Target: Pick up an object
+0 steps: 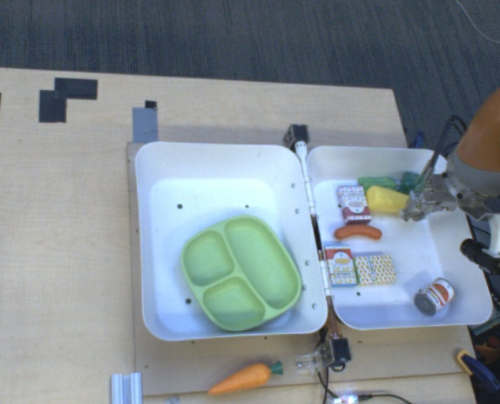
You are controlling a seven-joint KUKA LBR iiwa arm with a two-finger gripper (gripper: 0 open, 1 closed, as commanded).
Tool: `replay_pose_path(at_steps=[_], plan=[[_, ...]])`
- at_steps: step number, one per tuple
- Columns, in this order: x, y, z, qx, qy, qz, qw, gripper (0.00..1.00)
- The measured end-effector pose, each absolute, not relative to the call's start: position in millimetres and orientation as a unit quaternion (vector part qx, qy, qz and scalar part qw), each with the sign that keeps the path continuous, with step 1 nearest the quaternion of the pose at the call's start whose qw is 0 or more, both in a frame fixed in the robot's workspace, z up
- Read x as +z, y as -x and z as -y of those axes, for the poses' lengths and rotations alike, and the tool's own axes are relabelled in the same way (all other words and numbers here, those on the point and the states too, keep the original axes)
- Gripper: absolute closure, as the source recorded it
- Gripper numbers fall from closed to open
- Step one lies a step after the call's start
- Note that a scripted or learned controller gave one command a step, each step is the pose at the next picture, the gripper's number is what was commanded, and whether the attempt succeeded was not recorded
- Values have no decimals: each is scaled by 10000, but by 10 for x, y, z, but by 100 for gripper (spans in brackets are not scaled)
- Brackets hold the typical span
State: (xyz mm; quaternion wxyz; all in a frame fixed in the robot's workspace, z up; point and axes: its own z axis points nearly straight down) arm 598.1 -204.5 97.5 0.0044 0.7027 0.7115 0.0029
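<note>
The right bin (465, 310) holds several small items. A yellow pepper-like toy (386, 199) lies beside a green leafy piece (381, 182) near the back. A red and white carton (352, 202), an orange sausage (358, 233), a second small carton (340, 266), a patterned cracker box (375, 269) and a tin can (435, 296) lie nearby. My gripper (416, 207) hangs low at the right side of this bin, just right of the yellow toy and close to it. Nothing can be seen held in it.
The left bin (162, 225) contains a green divided plate (240, 272). An orange toy carrot (246, 379) lies on the bench in front of the bins. The arm's orange band (490, 133) and grey wrist overhang the right bin's right wall.
</note>
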Motion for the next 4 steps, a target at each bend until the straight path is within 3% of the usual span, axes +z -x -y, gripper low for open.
replay_pose_path(at_steps=[1, 2, 3, 4], plan=[[974, -5981, 2043, 28, -7027, -7115, 42, 0], [863, -5317, 1734, 16, -7065, -7078, 27, 0], [981, -5339, 1734, 31, -7056, -7085, 56, 100], [980, -5338, 1734, 31, -7058, -7083, 54, 0]])
